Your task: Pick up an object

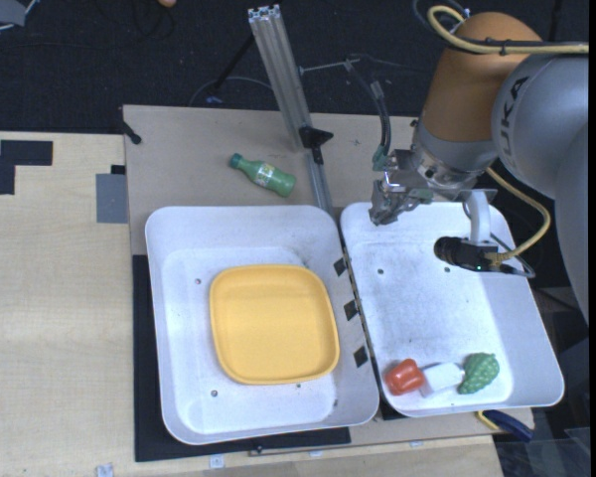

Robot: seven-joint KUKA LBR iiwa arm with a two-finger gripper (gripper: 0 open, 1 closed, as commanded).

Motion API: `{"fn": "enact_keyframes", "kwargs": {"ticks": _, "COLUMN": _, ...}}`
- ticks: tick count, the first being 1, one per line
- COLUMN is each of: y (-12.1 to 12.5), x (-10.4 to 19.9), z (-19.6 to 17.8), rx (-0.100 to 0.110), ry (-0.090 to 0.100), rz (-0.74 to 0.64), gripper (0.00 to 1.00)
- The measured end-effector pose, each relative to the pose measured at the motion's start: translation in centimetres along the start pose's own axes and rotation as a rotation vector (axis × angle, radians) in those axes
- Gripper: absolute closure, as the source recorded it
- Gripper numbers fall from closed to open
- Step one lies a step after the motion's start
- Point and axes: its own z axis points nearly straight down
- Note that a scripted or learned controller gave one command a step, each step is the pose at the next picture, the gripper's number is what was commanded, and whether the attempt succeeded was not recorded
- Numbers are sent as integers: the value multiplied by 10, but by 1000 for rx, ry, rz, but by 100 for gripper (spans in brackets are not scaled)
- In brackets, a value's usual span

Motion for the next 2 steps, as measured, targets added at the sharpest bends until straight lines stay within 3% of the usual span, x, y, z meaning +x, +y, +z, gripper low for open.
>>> {"fn": "enact_keyframes", "kwargs": {"ticks": 2, "y": -31, "x": 100, "z": -14, "rx": 0, "ry": 0, "rz": 0, "gripper": 100}}
